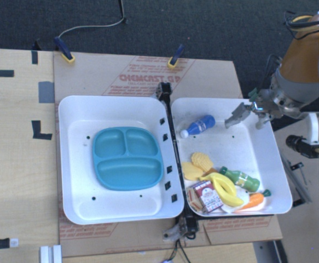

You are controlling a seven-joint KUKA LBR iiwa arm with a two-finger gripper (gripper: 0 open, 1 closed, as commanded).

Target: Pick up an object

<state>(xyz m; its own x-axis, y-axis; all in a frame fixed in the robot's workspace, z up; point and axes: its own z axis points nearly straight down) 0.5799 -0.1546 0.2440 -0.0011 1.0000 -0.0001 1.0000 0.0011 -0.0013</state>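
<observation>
Pincer (248,116) spread wide over right bin (268,163), blue bottle (198,126) near, toy pile (225,188) well apart

My gripper (248,115) hangs over the right bin (268,163), near its far right corner. A bottle (198,126) lies to its left. Toys crowd the near edge: waffle (201,160), banana (225,189), small bottle (240,178), carrot (251,203), box (206,196). A plate (128,158) sits in the left bin (74,147).

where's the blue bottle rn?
The blue bottle lies on its side in the right bin, near its upper left corner, close to the divider between the bins. The gripper hangs to its right, apart from it.
</observation>
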